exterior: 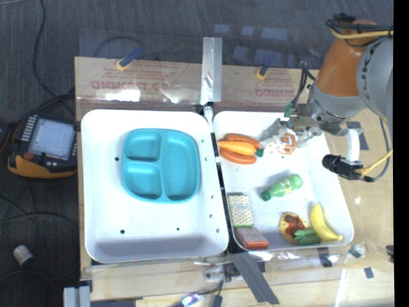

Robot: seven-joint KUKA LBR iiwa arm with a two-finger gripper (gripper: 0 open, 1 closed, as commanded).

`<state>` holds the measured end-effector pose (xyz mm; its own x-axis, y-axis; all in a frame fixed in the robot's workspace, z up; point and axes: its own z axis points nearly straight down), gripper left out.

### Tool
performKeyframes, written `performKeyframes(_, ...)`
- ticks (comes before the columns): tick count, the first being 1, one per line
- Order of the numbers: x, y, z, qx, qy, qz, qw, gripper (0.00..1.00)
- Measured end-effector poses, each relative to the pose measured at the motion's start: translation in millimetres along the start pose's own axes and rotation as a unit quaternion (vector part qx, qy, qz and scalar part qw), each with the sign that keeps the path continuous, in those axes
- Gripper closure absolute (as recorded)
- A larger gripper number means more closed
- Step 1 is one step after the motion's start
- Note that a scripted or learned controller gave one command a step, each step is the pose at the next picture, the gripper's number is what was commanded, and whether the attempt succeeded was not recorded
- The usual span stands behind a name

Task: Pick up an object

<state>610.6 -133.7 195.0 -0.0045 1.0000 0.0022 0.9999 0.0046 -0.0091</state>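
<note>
My arm is over the far end of the right bin, above a small orange and white thing.

I see the gripper [285, 128] low over the right bin [339, 194], and I cannot tell if it is open or closed. The orange and white thing [285, 144] lies right under it. Two carrots [238, 149] lie to its left. A green bottle [281, 187] is in the middle. At the near end are a banana [324, 223], a red and green toy [294, 227] and a checked block [240, 210]. The left bin [102, 226] holds a blue tray [160, 165].
</note>
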Motion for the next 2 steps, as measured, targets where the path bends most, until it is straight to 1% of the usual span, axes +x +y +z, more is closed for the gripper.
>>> performKeyframes(1, -22.1, -86.8, 86.3, 0.001, 0.0, 0.115, 0.9933, 0.0)
performKeyframes(2, 4.6, -93.1, 106.7, -0.009, -0.004, 0.118, 0.993, 0.0)
